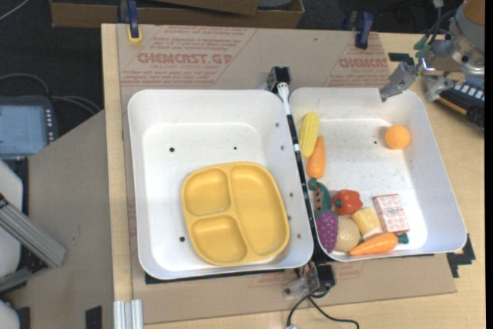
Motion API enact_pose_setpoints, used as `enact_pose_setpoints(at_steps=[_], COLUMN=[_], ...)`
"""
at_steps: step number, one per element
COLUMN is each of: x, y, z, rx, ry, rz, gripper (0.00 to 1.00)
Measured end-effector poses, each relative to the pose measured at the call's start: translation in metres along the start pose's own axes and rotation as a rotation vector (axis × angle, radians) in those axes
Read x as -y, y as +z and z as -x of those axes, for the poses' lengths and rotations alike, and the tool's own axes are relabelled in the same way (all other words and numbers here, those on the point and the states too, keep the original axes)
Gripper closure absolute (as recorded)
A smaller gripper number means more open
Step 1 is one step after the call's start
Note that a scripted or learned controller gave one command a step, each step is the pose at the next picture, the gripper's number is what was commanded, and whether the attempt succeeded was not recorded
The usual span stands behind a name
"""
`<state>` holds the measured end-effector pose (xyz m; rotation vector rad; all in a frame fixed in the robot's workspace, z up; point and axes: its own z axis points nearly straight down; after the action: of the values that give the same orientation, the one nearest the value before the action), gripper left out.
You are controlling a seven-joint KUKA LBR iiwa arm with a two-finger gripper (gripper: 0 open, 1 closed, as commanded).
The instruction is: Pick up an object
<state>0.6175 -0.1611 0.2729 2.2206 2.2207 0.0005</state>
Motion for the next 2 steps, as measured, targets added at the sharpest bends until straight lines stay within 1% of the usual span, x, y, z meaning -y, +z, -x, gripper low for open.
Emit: enact_pose_setpoints(at_steps=[1,2], x=[0.019,0.012], y=[0.065,0.092], z=[0.041,0.056], rx=[-0.002,-0.001], ry=[0.004,0.001], rz=[-0.008,-0.005], gripper=[0.0,0.0])
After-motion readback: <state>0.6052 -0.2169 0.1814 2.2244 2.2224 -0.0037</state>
